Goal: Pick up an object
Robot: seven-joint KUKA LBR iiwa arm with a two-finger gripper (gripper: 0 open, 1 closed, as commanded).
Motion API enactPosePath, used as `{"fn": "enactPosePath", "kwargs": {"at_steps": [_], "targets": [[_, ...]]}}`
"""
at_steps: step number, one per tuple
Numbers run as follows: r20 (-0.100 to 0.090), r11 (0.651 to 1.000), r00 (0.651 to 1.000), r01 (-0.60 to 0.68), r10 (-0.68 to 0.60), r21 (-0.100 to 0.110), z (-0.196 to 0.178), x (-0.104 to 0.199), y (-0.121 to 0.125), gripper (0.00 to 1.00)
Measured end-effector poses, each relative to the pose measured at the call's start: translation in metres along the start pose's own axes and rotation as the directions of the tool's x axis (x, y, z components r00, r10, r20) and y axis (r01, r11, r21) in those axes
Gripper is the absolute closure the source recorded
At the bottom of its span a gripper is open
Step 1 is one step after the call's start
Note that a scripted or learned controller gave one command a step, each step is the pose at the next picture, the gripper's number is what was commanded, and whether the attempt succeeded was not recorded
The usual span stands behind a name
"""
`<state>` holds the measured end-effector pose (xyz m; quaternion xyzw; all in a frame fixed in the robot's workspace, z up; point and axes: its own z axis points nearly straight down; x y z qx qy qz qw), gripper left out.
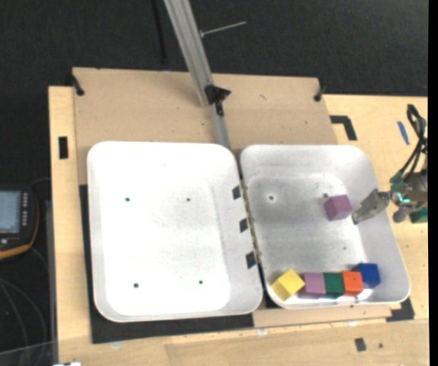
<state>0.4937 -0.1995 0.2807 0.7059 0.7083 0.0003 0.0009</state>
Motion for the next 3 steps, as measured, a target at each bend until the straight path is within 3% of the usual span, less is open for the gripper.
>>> {"fn": "enactPosePath", "kwargs": {"at_steps": [1,3], "targets": [[-0.003,1.000,1.000,-0.006,0.006,0.009,0.1229,0.0346,-0.0067,0.00],[0.000,1.000,1.000,-0.010,0.010,-0.002,0.1184,0.0334,-0.0048,0.00]]}}
